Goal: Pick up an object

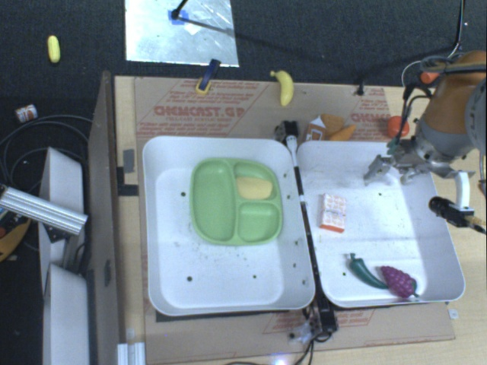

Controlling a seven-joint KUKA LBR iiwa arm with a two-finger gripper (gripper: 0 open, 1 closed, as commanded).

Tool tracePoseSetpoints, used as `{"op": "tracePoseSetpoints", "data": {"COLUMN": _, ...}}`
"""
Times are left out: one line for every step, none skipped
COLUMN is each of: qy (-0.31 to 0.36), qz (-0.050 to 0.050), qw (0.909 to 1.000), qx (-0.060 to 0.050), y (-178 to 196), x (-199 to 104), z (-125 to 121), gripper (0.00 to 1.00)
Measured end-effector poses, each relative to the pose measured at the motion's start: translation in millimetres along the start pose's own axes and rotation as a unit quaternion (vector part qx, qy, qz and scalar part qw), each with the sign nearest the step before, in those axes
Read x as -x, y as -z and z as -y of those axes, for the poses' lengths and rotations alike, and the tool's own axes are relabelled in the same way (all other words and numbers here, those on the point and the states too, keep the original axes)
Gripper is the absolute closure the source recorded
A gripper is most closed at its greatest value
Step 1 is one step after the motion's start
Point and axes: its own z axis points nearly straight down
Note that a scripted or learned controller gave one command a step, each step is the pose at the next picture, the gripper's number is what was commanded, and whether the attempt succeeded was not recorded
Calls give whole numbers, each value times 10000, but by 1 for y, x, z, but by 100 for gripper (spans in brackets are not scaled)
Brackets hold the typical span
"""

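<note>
Robotics lab: 2 white bins (228, 299), cabled bench (190, 105).

Two white bins: the left bin (171, 280), far from the gripper (396, 169), and the right bin (434, 249), under it. One green tray (217, 204) with one yellow piece (255, 186) in it. One small box (332, 211) and one purple grape bunch (398, 280) with a green stem (365, 271), both below-left of the gripper. Two bananas: one (284, 87) up-left, another (53, 49) on the far floor.

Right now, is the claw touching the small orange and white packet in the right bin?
Apart. The camera view shows the claw near the right bin's upper edge, with bare white floor between it and the packet.
</note>
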Motion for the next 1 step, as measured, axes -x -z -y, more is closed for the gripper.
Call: {"op": "tracePoseSetpoints", "data": {"qy": 5, "qz": 14, "qw": 10000, "qx": 58, "y": 59, "x": -16, "z": 35, "gripper": 0}}
